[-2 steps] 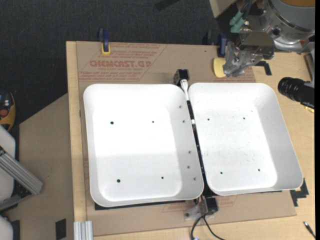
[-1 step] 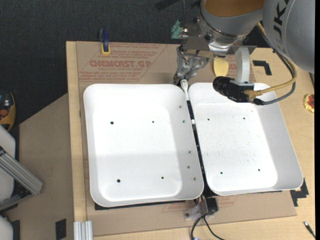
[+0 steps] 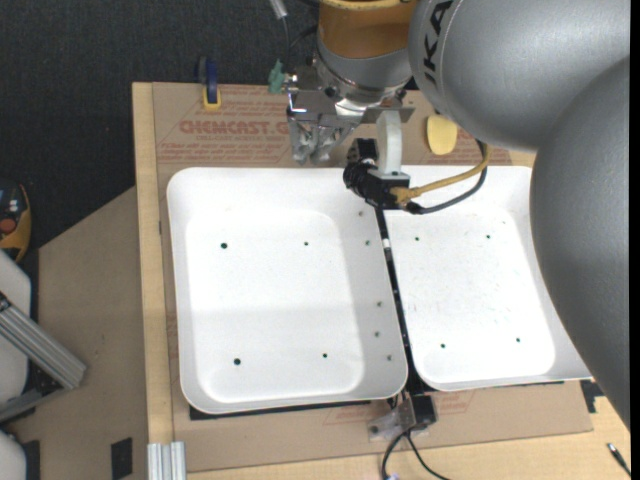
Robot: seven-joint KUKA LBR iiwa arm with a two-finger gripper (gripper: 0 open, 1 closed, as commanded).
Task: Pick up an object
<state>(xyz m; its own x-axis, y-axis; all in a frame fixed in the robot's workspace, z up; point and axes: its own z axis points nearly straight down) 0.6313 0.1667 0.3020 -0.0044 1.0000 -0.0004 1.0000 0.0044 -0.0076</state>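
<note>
You have one candidate to pick: a small pale yellow object [image 3: 441,133] with rounded corners, lying on the cardboard board [image 3: 240,128] just behind the right bin [image 3: 480,298], partly hidden by the arm. There are two white bins, left bin [image 3: 265,288] and right, and one blue-and-yellow clamp [image 3: 209,83]. The gripper [image 3: 315,140] hangs behind the left bin; you cannot tell its state.
</note>
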